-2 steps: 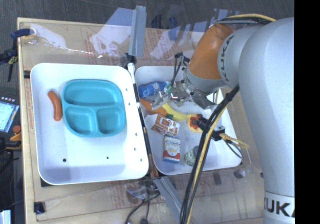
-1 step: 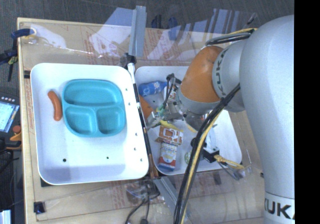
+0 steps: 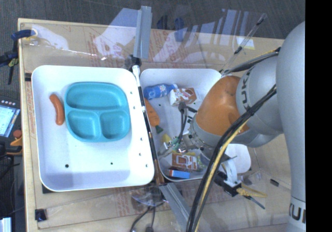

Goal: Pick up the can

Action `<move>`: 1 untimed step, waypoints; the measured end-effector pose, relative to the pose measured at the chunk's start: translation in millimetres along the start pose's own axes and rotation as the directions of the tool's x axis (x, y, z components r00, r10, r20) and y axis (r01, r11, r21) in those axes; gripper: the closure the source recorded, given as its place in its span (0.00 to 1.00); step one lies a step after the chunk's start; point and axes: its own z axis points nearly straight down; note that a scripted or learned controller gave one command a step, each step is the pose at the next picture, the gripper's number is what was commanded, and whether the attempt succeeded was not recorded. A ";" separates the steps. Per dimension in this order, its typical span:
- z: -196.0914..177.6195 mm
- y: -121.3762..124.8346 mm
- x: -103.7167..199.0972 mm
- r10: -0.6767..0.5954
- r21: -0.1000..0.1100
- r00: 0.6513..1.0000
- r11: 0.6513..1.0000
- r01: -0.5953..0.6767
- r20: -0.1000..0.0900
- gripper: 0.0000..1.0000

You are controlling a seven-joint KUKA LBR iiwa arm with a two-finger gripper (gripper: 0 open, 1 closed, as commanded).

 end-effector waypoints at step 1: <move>-9.4 2.1 1.1 -0.008 -0.002 1.000 1.000 0.008 0.000 1.00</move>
